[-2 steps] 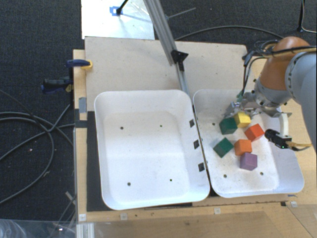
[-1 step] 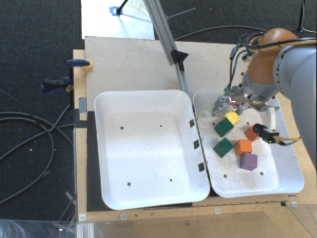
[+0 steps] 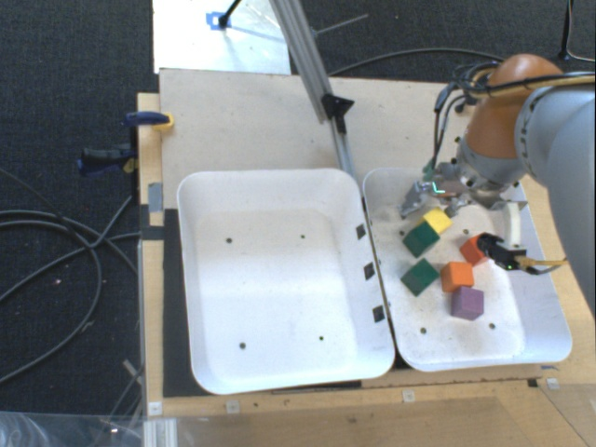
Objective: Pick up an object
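We note the gripper (image 3: 421, 196) low over the far part of the right bin (image 3: 535, 338), near that bin's far-left corner. Its metal parts are small and blurred against the white wall, so we cannot tell how the fingers stand, and we see nothing between them. The arm (image 3: 549, 119) is cut off at the right edge, and its orange band (image 3: 507, 105) hides part of the surface's far-right corner.

The task's things lie together in the right bin. A yellow block (image 3: 437, 221) sits just beside the gripper, toward the near side. A dark green block (image 3: 421, 239) touches the yellow one. A second green block (image 3: 420, 276) lies nearer the surface's near edge, next to an orange block (image 3: 457, 276). A purple block (image 3: 467, 303) sits just beyond the orange one toward the near edge. A red piece (image 3: 477, 249) with a black end lies toward the right edge; its shape is hard to make out.

The left bin (image 3: 200, 277) adjoins the right bin. A grey pole (image 3: 303, 49) crosses the far edge of the surface at a slant. A blue and yellow clamp (image 3: 140, 121) grips the far-left corner.
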